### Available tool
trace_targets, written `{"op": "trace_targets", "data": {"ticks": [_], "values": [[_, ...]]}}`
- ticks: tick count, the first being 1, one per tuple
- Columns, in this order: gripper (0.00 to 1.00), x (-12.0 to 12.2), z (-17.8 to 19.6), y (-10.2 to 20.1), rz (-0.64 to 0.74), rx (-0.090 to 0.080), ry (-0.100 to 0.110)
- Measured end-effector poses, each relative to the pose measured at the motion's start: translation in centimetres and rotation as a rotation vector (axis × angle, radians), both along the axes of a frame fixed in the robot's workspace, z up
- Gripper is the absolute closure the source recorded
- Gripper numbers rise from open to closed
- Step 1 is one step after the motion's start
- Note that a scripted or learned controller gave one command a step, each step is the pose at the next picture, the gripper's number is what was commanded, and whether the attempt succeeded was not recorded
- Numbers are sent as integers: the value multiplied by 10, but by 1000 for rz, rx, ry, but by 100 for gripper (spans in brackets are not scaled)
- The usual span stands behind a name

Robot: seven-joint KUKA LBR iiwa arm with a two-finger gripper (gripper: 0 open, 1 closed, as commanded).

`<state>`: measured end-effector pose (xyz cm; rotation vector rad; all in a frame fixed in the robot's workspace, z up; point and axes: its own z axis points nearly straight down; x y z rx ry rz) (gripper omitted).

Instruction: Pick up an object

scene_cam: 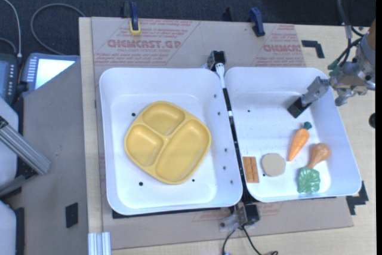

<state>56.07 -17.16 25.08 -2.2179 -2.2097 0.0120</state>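
The right bin (262, 83) holds several toy foods along its near side. An orange carrot (298, 143) with a green top lies tilted there. Beside it are an orange pear-shaped piece (318, 154), a green leafy piece (308, 180), a round beige biscuit (273, 164) and a brown rectangular cracker (250, 169). My gripper (350, 82) hangs over the far right edge of this bin, above and behind the carrot, apart from every piece.
In the left bin (113, 104) lies a yellow divided plate (168, 141). A black rail (225, 106) runs between the two bins. Blue clamps (134, 11) hold the cardboard base at the back.
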Motion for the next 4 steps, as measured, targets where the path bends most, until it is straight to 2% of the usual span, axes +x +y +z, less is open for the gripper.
{"op": "trace_targets", "data": {"ticks": [1, 3, 4], "values": [[0, 2, 8, 1, 4, -3, -14], [0, -11, -82, 0, 3, 0, -8], [0, -16, -142, 5, 4, -1, -11]]}}
